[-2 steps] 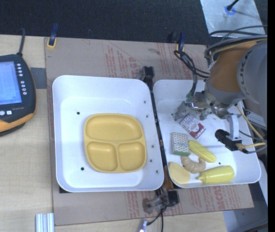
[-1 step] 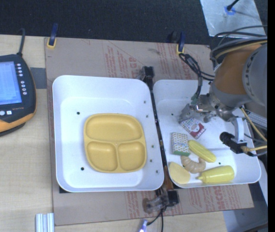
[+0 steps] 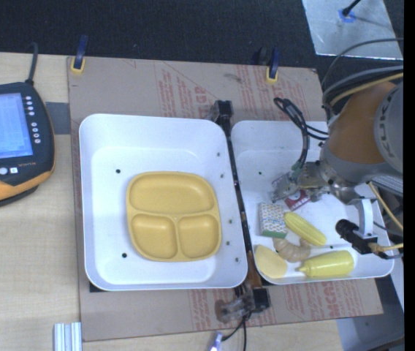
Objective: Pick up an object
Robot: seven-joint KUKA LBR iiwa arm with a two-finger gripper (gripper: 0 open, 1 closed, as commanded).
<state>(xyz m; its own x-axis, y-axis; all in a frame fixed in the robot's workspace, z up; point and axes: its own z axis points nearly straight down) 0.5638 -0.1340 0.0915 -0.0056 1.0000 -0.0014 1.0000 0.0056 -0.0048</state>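
Hovering low in the right bin point(image 3: 266, 141), the gripper point(image 3: 289, 189) sits just above the patterned card point(image 3: 272, 218); finger spacing cannot be determined.

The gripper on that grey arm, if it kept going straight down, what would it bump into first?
Probably bare white floor of the right bin, though depth is hard to judge from above. The gripper hangs just above the small patterned square packet and the yellow corn cob, which lie slightly nearer the camera.

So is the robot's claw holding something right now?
Gripper: low in the right bin, just above the checkered packet and the corn; whether it grips anything cannot be told.
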